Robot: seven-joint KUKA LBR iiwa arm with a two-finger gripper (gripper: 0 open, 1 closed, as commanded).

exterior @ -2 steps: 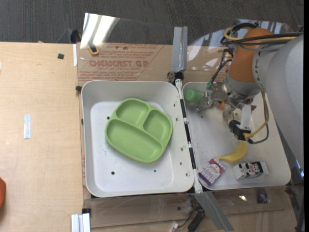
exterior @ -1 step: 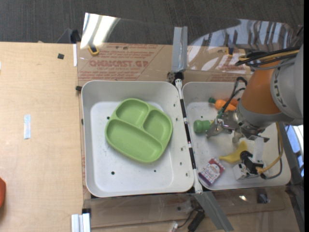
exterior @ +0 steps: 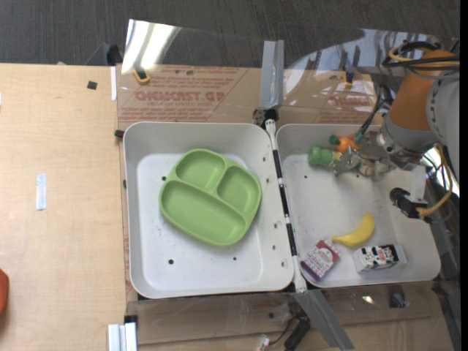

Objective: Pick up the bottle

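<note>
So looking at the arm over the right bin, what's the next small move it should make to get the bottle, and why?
Probably a short shift toward the bin's far left corner, then down. The green bottle lies on its side near the back of the right bin, and the end effector sits just beside its orange-capped end rather than over its body. The banana and milk carton lie well clear.

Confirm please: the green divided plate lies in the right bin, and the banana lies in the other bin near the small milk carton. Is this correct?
Not quite. The camera view shows the green divided plate in the left bin, not the right one. The banana does lie in the other bin, near the small milk carton.
</note>
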